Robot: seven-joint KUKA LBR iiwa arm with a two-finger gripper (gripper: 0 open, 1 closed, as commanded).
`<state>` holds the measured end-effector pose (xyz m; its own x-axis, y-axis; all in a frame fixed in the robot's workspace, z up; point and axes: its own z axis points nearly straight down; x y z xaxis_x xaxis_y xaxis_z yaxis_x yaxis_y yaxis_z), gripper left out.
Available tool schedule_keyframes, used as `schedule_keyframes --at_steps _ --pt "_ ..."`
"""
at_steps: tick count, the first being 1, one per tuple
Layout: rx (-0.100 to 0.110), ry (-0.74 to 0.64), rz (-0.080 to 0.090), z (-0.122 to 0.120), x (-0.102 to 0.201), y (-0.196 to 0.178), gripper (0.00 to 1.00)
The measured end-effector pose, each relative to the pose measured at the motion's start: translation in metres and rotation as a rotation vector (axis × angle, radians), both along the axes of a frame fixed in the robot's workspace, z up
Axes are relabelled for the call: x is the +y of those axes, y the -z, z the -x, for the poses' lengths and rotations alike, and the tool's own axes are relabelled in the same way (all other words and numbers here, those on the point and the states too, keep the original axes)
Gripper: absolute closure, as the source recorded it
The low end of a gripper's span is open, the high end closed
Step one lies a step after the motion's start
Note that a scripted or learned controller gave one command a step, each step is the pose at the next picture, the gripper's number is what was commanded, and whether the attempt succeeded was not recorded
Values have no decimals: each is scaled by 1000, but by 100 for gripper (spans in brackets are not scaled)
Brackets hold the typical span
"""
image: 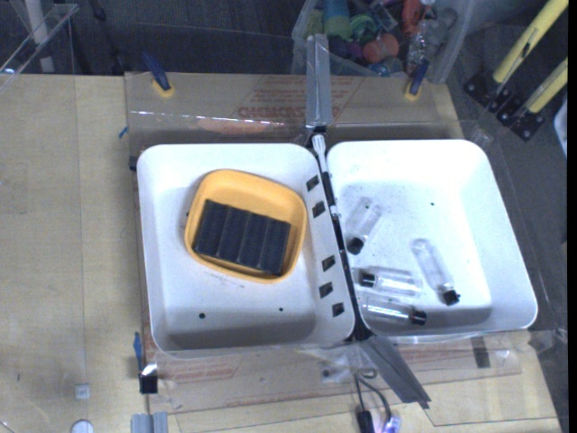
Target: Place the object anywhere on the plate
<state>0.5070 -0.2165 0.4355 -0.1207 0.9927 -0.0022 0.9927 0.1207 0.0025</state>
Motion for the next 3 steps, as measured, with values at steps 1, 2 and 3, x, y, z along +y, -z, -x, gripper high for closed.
schedule_keyframes --at_steps 1,2,3 --pt "3 -152 -3 -77 59 65 100" --pt "-4 -348 3 -104 9 26 100" --pt "-4 -567 3 -161 56 0 100"
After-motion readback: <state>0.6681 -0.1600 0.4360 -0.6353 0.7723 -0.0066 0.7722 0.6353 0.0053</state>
